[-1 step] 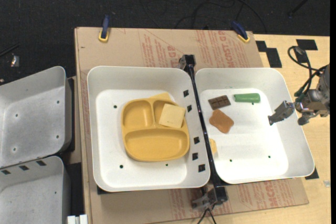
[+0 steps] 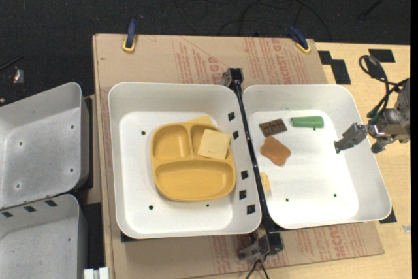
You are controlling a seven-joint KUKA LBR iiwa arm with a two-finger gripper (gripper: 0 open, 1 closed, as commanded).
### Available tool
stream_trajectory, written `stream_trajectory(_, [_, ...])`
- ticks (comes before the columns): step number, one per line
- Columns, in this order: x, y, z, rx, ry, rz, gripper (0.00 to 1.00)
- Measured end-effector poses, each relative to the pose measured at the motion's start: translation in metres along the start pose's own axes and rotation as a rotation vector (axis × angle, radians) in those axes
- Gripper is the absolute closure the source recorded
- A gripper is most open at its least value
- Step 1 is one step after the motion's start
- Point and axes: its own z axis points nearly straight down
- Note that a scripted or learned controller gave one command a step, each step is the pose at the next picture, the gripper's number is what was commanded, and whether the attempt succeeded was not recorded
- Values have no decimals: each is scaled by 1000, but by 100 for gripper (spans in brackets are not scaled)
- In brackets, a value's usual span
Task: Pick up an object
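Camera view, from where I sit, gives me little of the arm: it is cut off at the right edge, and what I read as the gripper (image 2: 363, 138) hangs over the right rim of the right bin (image 2: 366, 196). One dark finger (image 2: 349, 137) angles in over the bin floor and another part shows closer to the frame edge, so the fingers look spread apart, with nothing between them.

Inside the right bin I see three loose things near its left wall: a green bar (image 2: 307, 121) toward the back, a dark brown flat block (image 2: 272, 127) just left of it, and an orange-brown lump (image 2: 276, 152) just in front of the block. A small yellow scrap (image 2: 264, 181) peeks out at the divider between the bins; I cannot tell what it is.

The left bin (image 2: 127, 206) holds a yellow divided tray (image 2: 189, 180), with a pale yellow square block (image 2: 213, 144) lying tilted across its upper right compartment.

Most of the right bin's floor between the three objects and the gripper is bare white. The objects sit well apart from the gripper.
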Motion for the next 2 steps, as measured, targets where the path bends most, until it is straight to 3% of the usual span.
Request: stream_trajectory(2, [2,-12,120,5,3,2,0])
